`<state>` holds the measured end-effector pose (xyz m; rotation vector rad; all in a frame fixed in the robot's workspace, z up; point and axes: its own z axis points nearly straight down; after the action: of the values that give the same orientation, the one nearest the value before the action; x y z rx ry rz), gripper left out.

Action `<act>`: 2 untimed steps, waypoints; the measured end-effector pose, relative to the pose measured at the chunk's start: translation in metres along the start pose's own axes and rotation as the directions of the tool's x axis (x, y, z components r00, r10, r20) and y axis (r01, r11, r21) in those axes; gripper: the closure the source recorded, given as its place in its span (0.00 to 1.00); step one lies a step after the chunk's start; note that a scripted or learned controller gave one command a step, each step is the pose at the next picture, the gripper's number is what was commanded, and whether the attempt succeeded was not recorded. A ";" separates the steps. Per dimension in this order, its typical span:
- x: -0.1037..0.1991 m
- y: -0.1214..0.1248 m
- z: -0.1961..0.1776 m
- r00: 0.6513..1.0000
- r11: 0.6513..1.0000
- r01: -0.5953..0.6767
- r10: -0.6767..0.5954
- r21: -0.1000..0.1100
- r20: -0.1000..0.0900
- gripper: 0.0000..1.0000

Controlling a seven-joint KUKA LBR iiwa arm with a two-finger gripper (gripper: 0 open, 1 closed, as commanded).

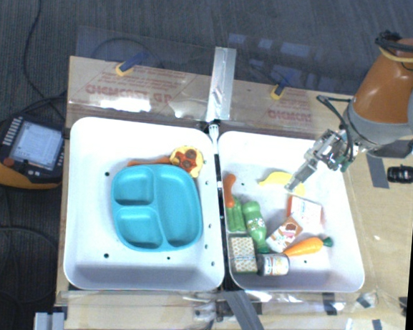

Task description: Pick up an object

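Right now the gripper (296, 181) hangs over the right bin (346, 209), just beside the banana (275, 178) (lying crosswise, leftward); whether it's clenched, I cannot tell.

A robotics lab: grey carpet floor (77, 6) strewn with cables, an orange-cased teach pendant (27, 151) at nine o'clock, taped wooden tabletop (156, 84).

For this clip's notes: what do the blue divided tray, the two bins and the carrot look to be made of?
Blue divided tray: looks like moulded plastic, smooth and slightly matte, one even colour with rounded compartments. Left bin and right bin: probably white plastic, semi-glossy, with soft rounded rims. Carrot: likely a plastic toy, given its uniform orange body and green tip; too small to be sure.
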<state>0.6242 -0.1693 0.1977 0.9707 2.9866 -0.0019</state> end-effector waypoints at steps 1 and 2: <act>-0.008 0.026 0.108 0.999 0.999 0.052 -0.052 -0.002 0.011 0.00; -0.009 0.028 0.096 0.999 0.999 0.052 -0.052 -0.008 0.014 1.00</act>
<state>0.6475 -0.1520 0.1020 0.8890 2.9959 0.0035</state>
